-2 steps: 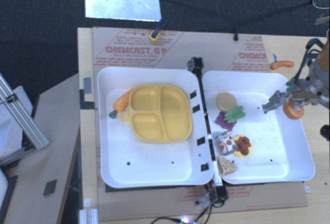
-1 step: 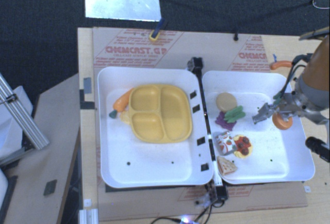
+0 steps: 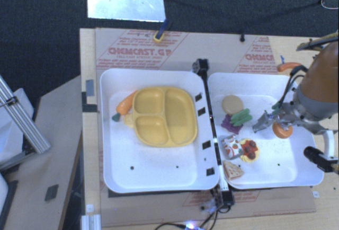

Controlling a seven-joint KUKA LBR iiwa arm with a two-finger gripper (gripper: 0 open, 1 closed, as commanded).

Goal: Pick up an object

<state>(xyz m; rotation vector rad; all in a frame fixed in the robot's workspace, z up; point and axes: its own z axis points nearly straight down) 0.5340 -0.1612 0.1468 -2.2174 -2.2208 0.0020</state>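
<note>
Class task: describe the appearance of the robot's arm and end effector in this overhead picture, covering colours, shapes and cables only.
The arm is a rounded grey body with a broad orange band above the wrist. A thin dark cable loops beside it. The end effector is grey metal with slim fingers.

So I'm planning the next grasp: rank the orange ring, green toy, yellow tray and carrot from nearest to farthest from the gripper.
1. Orange ring, right bin, just right of the gripper.
2. Green toy, right bin, to its left.
3. Yellow tray, left bin.
4. Carrot, tray's far left edge.
</note>
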